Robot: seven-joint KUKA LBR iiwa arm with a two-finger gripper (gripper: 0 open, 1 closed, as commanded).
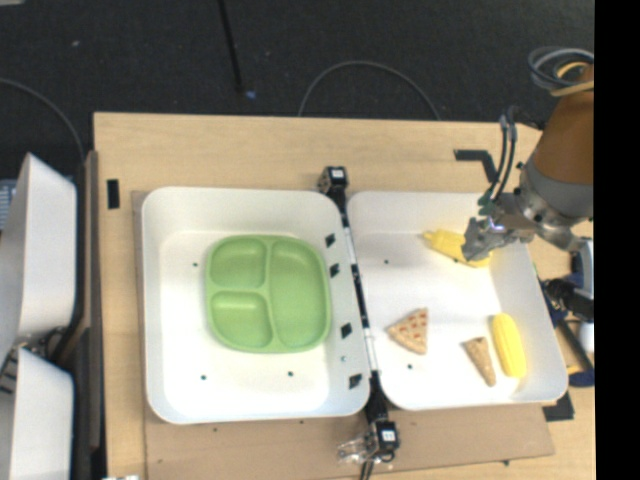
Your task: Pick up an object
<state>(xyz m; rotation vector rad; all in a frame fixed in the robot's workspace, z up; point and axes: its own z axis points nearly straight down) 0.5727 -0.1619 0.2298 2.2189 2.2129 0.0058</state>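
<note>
Down low in the right bin, the gripper sits on the right end of a yellow piece — whether it's clamped or merely touching, cannot tell. Piece's long axis runs left-right, toward the bin's far side. Arm leans in from the right, wrist tipped down.

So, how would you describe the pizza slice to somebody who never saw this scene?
Look in the right bin, not the one with the green plate. The pizza slice lies near the divider, flat, triangular and speckled, unlike the plain wedge and the yellow corn further right.
</note>
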